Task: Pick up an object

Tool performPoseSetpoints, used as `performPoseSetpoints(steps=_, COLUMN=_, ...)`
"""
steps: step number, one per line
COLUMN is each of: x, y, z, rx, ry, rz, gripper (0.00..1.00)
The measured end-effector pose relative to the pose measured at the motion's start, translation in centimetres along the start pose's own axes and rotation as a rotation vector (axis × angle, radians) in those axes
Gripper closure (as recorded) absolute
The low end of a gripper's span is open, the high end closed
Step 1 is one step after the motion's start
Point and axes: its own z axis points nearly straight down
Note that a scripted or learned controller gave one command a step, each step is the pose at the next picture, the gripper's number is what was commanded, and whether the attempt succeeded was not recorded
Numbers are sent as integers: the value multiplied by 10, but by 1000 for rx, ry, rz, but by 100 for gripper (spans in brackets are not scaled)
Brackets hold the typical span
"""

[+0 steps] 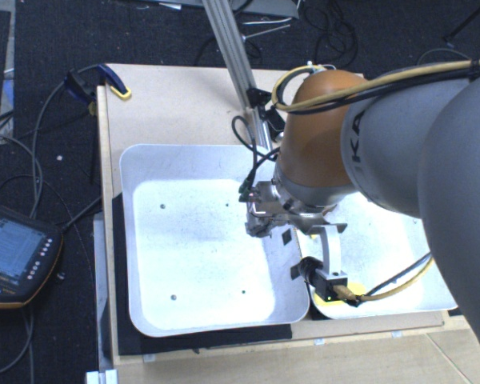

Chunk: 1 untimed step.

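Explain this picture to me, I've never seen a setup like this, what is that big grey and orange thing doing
This is one picture from a fixed camera above a workbench, looking down at a slant. The grey shape with the orange band is a robot arm reaching in from the right. Its hand hangs low where two shallow white bins meet. The left bin shows bare white floor with a few dark specks; the arm covers most of the right bin. Whether the hand holds anything cannot be made out from here. On the floor at left lies a handheld control pad.
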Motion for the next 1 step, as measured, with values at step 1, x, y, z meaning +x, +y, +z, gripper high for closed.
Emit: performPoseSetpoints(steps=1, x=-2, y=0, z=0, rx=-1, ry=-1, rz=4, gripper=0)
